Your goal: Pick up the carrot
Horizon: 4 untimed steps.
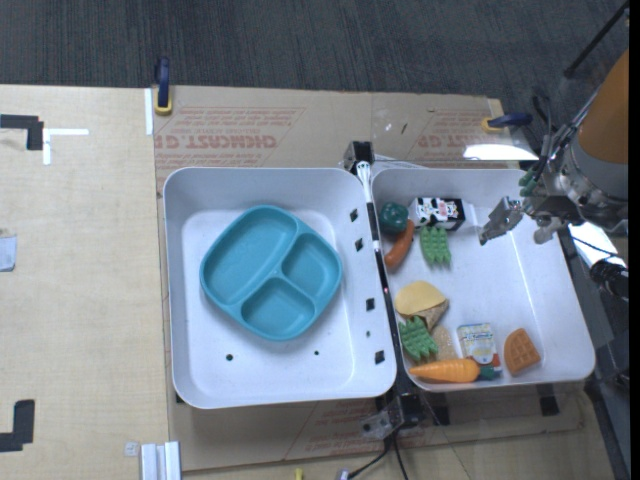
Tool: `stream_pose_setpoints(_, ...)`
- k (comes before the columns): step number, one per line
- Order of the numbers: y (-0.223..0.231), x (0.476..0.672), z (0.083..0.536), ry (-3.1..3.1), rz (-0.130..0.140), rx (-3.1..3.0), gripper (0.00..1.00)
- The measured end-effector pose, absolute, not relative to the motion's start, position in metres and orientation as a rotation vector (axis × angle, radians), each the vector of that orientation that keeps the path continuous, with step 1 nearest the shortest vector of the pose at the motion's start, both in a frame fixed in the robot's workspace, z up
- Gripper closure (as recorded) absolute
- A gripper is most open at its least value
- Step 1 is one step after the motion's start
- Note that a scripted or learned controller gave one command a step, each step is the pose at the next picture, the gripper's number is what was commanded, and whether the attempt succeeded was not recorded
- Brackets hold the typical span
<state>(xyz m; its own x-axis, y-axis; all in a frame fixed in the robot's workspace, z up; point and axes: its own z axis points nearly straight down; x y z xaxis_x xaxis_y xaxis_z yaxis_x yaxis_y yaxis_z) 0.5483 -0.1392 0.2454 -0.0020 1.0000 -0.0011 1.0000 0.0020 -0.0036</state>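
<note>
The arm (600, 133) is reaching in from the right, its gripper (500, 223) hanging above the right bin's (560, 313) upper right part, holding nothing.

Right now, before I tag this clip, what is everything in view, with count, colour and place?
bins: two, white, side by side on the bench
divided plate: one, teal, left bin
carrot: one, orange, front edge of right bin
waffle: one, tan, front right corner
small packet: one, pale, beside the carrot
sandwich wedge: one, yellow-tan, mid left of right bin
cow-print block: one, black and white, back of right bin
gripper: one, grey, over the right bin's back right
</note>
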Motion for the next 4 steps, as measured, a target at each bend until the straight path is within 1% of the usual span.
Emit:
stream_pose_setpoints(1, -0.099, 0.532, 0.145, -2.31, 0.004, -2.126, 0.0)
stream_pose_setpoints(2, -0.094, 0.514, 0.091, -2.381, 0.002, -2.046, 0.0)
stream_pose_setpoints(3, -0.095, 0.516, 0.101, -2.378, -0.001, -2.055, 1.0)
stream_pose_setpoints(4, -0.095, 0.516, 0.1, -2.378, 0.0, -2.054, 0.0)
